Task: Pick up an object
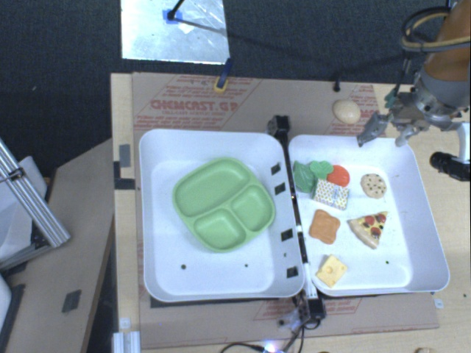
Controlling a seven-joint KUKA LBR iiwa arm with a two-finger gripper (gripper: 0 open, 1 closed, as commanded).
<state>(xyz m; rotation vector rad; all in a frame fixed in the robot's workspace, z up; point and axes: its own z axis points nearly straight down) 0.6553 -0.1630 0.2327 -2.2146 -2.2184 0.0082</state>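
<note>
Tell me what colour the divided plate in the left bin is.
Light green. The divided plate shows clearly in the camera view, lying in the left bin.

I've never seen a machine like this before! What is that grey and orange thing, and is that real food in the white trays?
That is a robot arm, seen by a camera looking down from above the bench. At its end is a gripper, two open fingers holding nothing, hovering over the far edge of the right bin.

It looks like toy food: a cookie, a pizza slice, a tomato, green leaves, a small patterned box, something like toast and cheese. The left bin holds a green divided plate. An egg-like thing lies outside the bins.
</note>
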